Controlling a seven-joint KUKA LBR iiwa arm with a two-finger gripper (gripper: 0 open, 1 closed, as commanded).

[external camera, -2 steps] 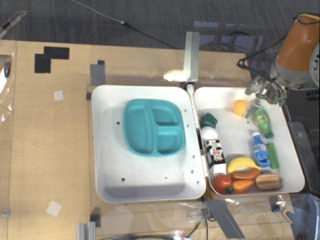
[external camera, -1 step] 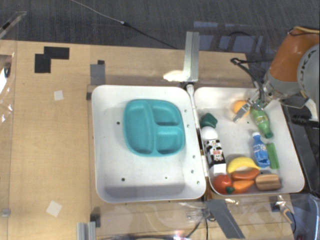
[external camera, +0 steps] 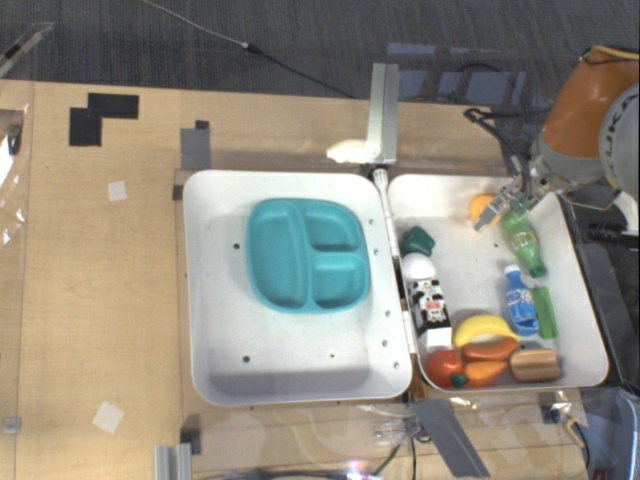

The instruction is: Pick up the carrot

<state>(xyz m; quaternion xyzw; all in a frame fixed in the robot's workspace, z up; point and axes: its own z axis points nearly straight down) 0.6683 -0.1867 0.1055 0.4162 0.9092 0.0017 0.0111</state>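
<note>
A: What sits in the left shallow white bin?
B: A teal plastic divided plate.
A: And the carrot?
B: The smooth orange tapered carrot lies at the right bin's near edge, touching a red tomato, under a yellow banana.
A: The gripper?
B: The two-finger gripper hovers at the far side, beside a small orange fruit, well apart from the carrot, fingers slightly parted around nothing.

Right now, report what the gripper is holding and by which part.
Cannot be told. The gripper sits in the right bin between a small orange fruit and a green bottle. The carrot lies untouched at the bin's near edge.
</note>
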